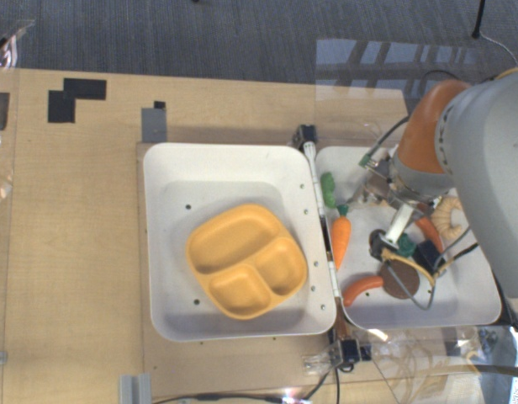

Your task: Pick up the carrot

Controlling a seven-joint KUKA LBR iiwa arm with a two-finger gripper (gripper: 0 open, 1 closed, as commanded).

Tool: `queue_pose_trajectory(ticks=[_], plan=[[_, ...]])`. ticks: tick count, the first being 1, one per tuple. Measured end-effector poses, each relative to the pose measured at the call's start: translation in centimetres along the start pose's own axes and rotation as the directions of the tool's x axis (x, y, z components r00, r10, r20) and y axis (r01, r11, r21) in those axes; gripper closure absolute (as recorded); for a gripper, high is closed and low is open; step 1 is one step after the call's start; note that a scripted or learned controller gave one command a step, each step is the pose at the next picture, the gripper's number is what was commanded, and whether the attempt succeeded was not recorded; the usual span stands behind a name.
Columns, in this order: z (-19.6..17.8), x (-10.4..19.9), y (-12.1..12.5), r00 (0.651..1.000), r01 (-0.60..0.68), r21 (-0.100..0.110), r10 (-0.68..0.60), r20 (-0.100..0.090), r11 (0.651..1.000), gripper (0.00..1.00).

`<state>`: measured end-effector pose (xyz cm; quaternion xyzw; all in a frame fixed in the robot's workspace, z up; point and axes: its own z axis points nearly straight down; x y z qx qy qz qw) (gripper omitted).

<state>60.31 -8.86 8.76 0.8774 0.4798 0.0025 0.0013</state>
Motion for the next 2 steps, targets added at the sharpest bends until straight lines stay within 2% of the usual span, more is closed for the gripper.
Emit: queue_pose_trajectory(ticks=[1, 2], plan=[[-0.2, -3.4, -5.8, 0.999, 0.033, -0.005, -0.033, -0.003, 0.999, 0.00], [-10.0, -0.5, -13.1, 0.997, -0.078, 0.001, 0.078, -0.005, 0.997, 0.00]])
